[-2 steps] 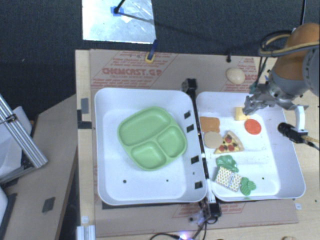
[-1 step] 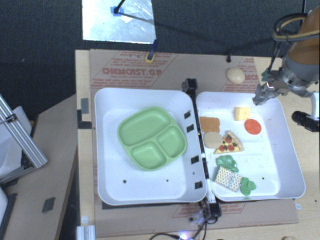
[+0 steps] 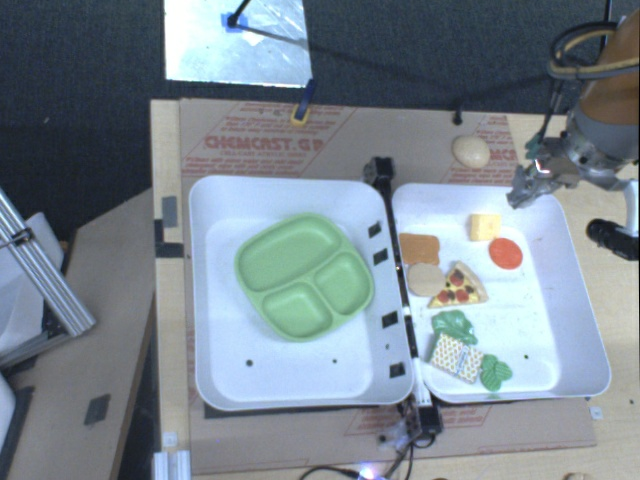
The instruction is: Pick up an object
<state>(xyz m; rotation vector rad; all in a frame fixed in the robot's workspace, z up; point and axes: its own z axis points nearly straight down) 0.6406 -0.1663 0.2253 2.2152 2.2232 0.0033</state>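
Note:
The right bin (image 3: 560, 298) holds several toy foods: a yellow cheese block (image 3: 485, 226), a red tomato slice (image 3: 506, 254), a brown toast square (image 3: 419, 247), a round beige slice (image 3: 424, 279), a pizza wedge (image 3: 460, 287), green lettuce (image 3: 453, 323), a checkered cracker (image 3: 456, 356) and a green leaf (image 3: 495, 371). My gripper (image 3: 525, 190) hangs over the bin's far right corner, above and right of the cheese block. Nothing shows between its fingers.
The left bin (image 3: 215, 218) carries a green three-compartment plate (image 3: 303, 276). A beige egg-shaped object (image 3: 471, 151) lies on the cardboard behind the right bin. A silver sheet (image 3: 240, 28) sits at the back. Clips line the divider (image 3: 392, 268) between the bins.

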